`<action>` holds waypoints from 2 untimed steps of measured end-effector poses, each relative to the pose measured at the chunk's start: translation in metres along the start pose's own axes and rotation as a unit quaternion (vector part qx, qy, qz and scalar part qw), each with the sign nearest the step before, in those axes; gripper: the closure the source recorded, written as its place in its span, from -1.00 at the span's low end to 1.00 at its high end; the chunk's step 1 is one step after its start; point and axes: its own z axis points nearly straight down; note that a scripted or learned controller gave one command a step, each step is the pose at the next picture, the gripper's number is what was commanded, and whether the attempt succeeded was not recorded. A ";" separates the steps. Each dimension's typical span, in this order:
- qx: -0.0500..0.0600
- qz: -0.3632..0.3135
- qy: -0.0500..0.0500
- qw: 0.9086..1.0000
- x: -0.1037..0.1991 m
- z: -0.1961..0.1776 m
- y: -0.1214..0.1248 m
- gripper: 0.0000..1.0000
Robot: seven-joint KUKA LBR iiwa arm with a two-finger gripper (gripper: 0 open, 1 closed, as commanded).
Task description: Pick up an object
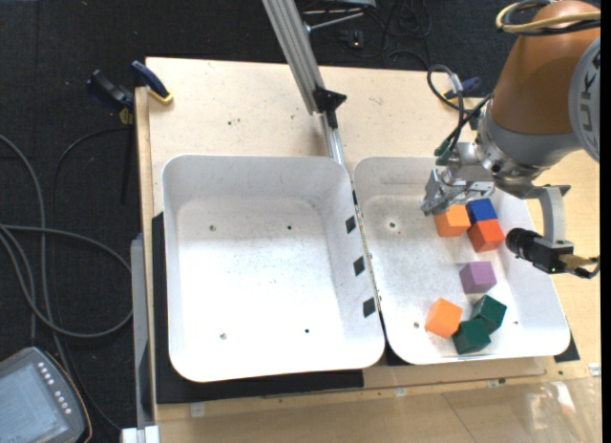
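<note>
The reach-and-grasp step appears to be in hand: the gripper (441, 199) is lowered into the right bin (401, 336), just beside an orange block (452, 220), and whether the jaws are apart or together cannot be told. The next move is judged to call for centring over that small, flat-sided cube, which touches a blue block (483, 209) and a second orange-red block (488, 233).

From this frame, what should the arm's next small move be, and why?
Probably a short straight descent. The claw hangs in the right bin, just left of the upper orange block, with a blue block and another orange block crowding it. Nothing shows between its fingers.
</note>
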 end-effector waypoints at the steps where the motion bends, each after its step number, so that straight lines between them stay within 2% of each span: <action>1: 0.001 0.000 0.000 1.000 0.053 0.014 -0.003 1.00; 2: 0.001 0.000 0.000 1.000 0.116 0.025 0.008 1.00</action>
